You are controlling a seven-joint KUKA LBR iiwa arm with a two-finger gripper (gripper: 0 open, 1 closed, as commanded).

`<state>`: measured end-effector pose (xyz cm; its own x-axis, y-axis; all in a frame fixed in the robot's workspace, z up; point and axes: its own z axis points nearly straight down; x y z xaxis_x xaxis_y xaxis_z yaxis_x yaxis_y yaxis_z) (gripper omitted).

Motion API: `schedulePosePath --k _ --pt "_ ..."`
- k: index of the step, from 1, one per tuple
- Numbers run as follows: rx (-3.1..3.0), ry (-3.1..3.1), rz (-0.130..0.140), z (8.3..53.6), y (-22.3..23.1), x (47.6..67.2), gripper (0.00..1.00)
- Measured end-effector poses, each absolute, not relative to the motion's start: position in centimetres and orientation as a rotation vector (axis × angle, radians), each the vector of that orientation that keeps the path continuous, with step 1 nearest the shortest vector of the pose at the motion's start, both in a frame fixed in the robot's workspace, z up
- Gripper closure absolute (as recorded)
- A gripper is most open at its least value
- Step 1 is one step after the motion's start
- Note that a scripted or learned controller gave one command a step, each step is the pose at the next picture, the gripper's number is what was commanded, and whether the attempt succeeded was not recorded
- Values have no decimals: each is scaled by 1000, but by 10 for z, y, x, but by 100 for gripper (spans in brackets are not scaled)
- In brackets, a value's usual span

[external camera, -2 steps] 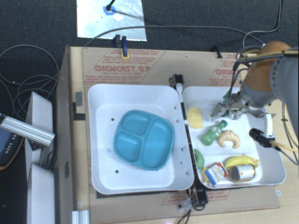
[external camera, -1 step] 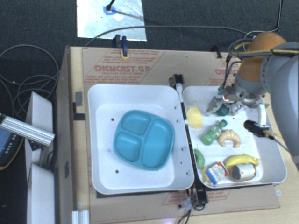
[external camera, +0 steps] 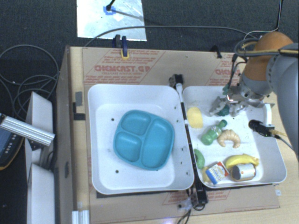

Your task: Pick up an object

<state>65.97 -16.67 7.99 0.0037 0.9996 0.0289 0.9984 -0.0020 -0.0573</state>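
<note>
Bench: a brown board with red lettering, carrying two shallow white bins side by side.
Left bin: holds one thing, the blue divided plate.
Right bin: holds all the small objects; the arm reaches over its far right corner.
Arm: grey, with an orange band above the wrist, coming in from the right.
Blue plate: three compartments, lying flat near the middle of the left bin.
Gripper: low over the far part of the right bin, with something teal at its tip; whether the jaws are clenched or released cannot be told.
Banana: yellow, near the front right of the right bin, just above a silver can.
Croissant: tan, mid-bin, just right of the green bottle.
Yellow block: against the left wall of the right bin.
Small carton: red, white and blue, at the front, left of the can.
Green piece: beside the left wall, near the front.
</note>
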Motion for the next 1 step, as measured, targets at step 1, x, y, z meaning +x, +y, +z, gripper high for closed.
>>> schedulePosePath --k 1 --pt "-2177 -2173 28 80 -169 660 0"
